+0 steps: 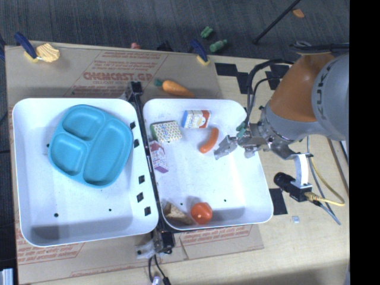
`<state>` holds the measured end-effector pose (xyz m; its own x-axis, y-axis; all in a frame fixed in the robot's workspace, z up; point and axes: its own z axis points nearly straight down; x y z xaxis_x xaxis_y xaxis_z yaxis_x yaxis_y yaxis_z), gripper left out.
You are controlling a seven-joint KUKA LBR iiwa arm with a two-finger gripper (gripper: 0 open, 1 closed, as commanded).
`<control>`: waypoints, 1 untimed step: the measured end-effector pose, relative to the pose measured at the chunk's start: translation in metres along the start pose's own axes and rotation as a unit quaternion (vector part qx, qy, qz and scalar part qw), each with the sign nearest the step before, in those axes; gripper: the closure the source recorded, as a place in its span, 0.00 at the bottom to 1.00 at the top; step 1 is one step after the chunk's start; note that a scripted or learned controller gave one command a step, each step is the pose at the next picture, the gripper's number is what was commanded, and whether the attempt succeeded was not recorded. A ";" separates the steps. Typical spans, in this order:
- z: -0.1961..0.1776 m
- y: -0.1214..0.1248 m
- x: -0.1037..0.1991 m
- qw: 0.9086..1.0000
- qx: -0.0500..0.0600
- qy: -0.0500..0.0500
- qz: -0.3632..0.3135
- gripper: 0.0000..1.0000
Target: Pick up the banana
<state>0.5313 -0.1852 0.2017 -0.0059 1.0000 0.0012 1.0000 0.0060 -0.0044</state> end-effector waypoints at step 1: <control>0.111 0.009 0.072 1.000 0.000 0.000 0.029 0.00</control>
<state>0.5397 -0.1130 0.0911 0.0519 0.9987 0.0010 0.9986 -0.0519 -0.0045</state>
